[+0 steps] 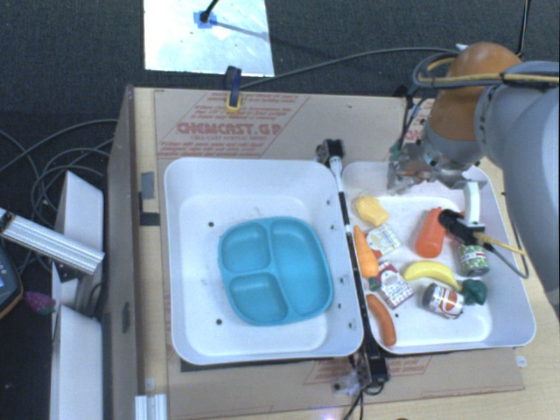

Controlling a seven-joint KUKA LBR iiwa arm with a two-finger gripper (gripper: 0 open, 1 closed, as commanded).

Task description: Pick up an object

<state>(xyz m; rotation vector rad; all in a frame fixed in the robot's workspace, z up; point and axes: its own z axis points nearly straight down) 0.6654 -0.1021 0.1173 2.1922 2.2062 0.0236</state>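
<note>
The right bin [507, 322] holds several toy foods. Among them are a yellow piece [370, 209], a carrot [366, 250], an orange-red bottle [430, 233], a banana [430, 273], a tin can [443, 300], a small green jar [473, 259], a red and white packet [394, 285] and a sausage [382, 319]. My gripper [408, 175] hangs over the bin's far left corner, above and behind the yellow piece. I see nothing held in it.
A blue divided plate [276, 269] lies in the left bin [192, 191]. A black clip [331, 151] sits at the far end of the wall between the bins. The arm's grey body [525, 138] covers the right bin's far right side. Cables trail behind the bench.
</note>
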